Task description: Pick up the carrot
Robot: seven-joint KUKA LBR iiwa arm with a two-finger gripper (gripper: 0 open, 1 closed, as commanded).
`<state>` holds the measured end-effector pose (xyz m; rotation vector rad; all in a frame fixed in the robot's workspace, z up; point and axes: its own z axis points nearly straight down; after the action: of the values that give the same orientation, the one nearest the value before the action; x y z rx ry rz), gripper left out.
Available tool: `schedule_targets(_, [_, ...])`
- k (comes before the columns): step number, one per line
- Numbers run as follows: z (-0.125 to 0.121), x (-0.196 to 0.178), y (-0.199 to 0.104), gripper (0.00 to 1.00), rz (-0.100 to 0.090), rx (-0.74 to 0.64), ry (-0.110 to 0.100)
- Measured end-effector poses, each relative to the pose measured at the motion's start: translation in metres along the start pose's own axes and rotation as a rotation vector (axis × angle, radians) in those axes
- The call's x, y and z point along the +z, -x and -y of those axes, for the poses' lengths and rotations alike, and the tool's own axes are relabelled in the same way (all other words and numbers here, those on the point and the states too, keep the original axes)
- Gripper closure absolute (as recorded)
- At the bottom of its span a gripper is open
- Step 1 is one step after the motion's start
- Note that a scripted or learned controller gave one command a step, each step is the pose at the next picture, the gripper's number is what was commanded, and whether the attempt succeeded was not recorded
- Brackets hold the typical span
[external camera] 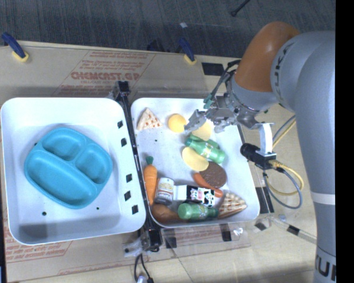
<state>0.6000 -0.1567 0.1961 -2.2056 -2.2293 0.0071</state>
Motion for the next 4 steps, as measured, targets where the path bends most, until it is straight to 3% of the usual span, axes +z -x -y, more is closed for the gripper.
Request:
schedule_targets(1, [-0.024,0.101,-0.011,0.00,0.002,0.084,0.009])
schedule_targets(2, [0.031,0.105,-0.039,0.00,-0.001,-0.140,-0.002])
schedule_targets(3, [0.030,0.095,-0.039,1.00,0.001,-0.150,-0.005])
schedule_targets(4, [-0.038,-0.030,-0.080,1.00,0.003,-0.127,0.013])
